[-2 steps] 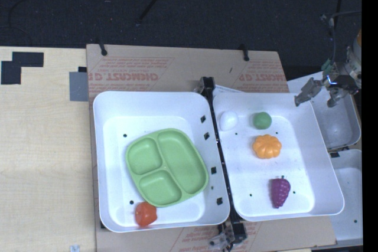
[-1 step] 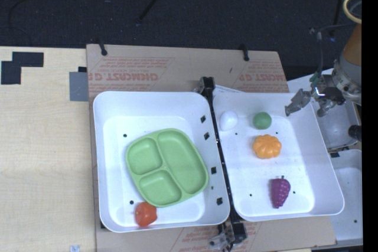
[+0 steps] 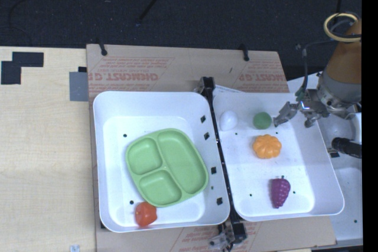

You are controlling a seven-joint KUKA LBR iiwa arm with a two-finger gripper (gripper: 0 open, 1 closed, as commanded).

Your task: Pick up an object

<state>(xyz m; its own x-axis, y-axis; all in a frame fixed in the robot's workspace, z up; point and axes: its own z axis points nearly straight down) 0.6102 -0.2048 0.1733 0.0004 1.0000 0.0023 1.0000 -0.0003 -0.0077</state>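
Claw [image 3: 294,115] looks spread wide with nothing in it, hanging beside the green ball [image 3: 263,120]. Probably needs to drop down and pinch.

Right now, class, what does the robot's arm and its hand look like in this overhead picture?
The arm is grey with an orange band above the wrist and a yellowish ring of cable at the top. The hand is a small grey metal piece with two thin fingers.

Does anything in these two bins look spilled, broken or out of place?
Nothing looks spilled or broken. The green divided plate sits askew in the left bin, and a red toy lies beside it on the bin floor rather than in a compartment.
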